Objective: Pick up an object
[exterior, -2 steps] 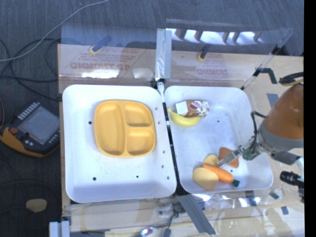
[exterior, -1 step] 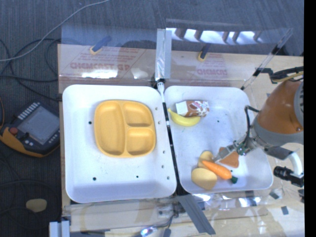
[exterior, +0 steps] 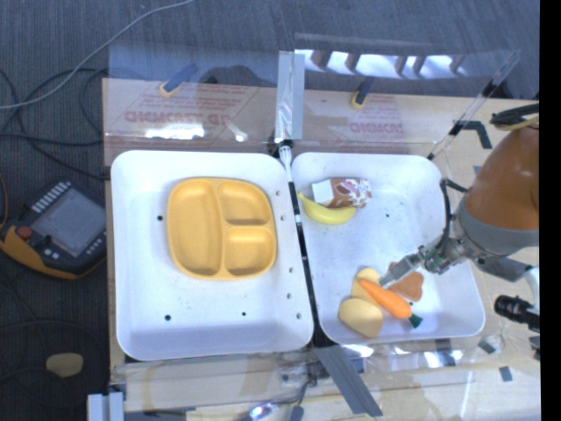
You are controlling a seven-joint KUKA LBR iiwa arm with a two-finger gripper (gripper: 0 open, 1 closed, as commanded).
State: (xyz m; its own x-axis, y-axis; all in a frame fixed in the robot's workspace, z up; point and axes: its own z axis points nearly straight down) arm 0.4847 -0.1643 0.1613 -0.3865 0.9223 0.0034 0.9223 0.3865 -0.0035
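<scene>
In the right bin (exterior: 386, 169) lie several toy foods. A yellow banana (exterior: 326, 212) rests at the upper left with a brown and white packet (exterior: 344, 190) against it. Near the front are a carrot (exterior: 386, 299), a pale yellow lump (exterior: 361, 315) and an orange wedge (exterior: 408, 286). My gripper (exterior: 396, 272) reaches in from the right and sits low over the wedge and the carrot, its fingers pointing left. Nothing shows held between them.
The left bin (exterior: 140, 235) holds a yellow divided tray (exterior: 222, 228). A pendant controller (exterior: 54, 228) lies on the floor at the left. Clear panels stand behind the bins. The arm's orange band (exterior: 513, 178) hangs over the right bin's right edge.
</scene>
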